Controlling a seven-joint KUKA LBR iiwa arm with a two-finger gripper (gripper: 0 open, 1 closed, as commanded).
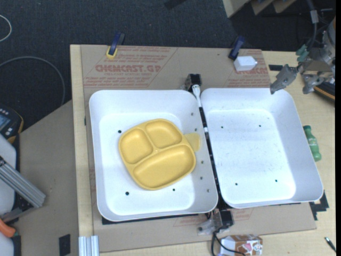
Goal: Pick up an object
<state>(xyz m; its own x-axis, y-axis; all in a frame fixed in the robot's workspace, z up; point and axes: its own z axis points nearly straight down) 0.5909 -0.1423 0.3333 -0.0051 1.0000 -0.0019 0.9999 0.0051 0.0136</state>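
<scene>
A yellow divided plate with three compartments lies flat in the left bin, slightly turned. A small yellow piece pokes out from under its right edge. My gripper hangs at the upper right, over the back right corner of the right bin and far from the plate. Its two grey fingers are spread apart with nothing between them.
A green object lies on the bench just outside the right bin's right wall. A white block and two blue clamps sit along the back of the cardboard base. Cables and a connector run between the bins.
</scene>
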